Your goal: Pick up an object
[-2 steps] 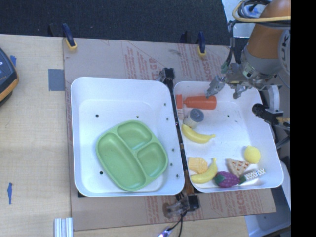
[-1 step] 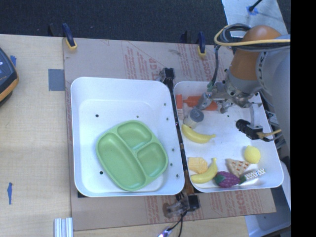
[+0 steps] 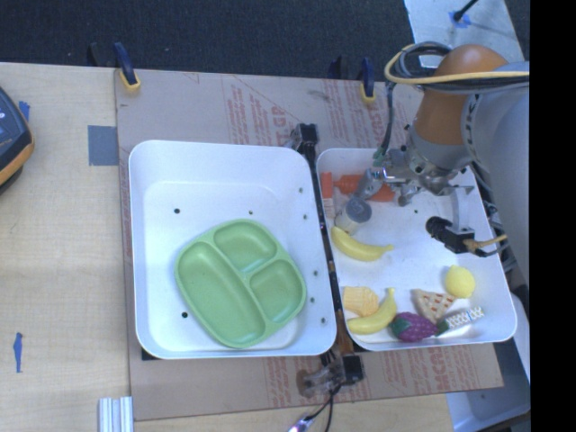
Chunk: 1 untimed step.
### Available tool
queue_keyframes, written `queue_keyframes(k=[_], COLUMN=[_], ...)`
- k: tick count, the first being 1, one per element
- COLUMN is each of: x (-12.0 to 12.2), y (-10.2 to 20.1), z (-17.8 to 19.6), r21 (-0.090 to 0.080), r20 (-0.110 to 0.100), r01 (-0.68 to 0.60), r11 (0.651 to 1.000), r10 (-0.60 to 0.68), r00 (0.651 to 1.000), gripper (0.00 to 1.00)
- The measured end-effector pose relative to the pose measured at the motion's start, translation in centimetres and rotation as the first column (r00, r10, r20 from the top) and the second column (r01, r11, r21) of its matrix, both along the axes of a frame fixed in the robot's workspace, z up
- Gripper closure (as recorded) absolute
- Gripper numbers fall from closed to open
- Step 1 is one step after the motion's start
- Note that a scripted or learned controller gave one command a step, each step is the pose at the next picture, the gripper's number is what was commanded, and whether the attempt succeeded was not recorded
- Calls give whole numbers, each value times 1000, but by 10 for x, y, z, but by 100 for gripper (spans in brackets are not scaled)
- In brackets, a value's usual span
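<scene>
Banana [image 3: 360, 245]: just below gripper [image 3: 354, 211], right bin [image 3: 504, 331].
Gripper: over bin's upper-left — grip state unclear (cannot tell).
Advice: descend centred, straddling banana's width.

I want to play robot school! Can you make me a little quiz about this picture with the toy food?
1. True or false: the green plate lies in the left bin.
2. Which lies nearest the gripper? A) lemon B) upper banana C) grapes
3. Fill in: the toy food lies in the ____ bin.

Key: 1 true. 2 B. 3 right.
</scene>
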State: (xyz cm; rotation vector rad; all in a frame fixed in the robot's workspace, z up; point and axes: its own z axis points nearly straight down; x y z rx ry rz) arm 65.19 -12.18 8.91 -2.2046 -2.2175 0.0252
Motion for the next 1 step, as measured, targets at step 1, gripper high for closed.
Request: queue_keyframes(k=[1], x=[0], y=[5], z=[0], r21=[0], r20=[0], r01=[-1], r11=[1000], r10=[1], r00=[1000], gripper=[0])
